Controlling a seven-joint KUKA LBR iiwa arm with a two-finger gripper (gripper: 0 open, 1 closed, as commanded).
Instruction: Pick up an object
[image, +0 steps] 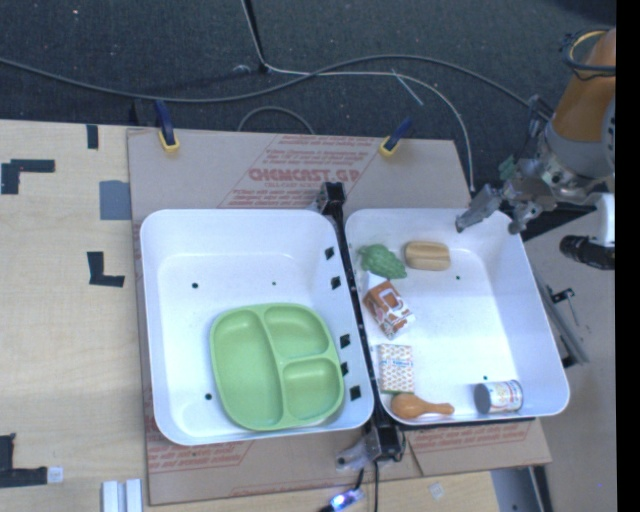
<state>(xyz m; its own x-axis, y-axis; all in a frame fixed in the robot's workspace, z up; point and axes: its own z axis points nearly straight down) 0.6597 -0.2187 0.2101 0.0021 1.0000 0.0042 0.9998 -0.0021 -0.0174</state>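
I am observing the table (60, 300) carrying two white bins. The left bin (180, 250) is holding a green divided plate (277, 366). The right bin (500, 330) is holding a green leafy item (383, 261), a bun (427, 255), a printed carton (388, 308), a checked packet (396, 368), an orange spoon-shaped piece (420, 407) and a small can (499, 397). My gripper (478, 212) is hovering over that bin's far right corner, grasping nothing; whether it is spread or clenched I cannot tell.

The wooden bench (60, 330) carries a brown cardboard sheet (290, 165), held at its far edge by two clamps (165, 132). On the sheet, two white bins sit side by side and touching, the left bin (240, 250) and the right bin (520, 300).
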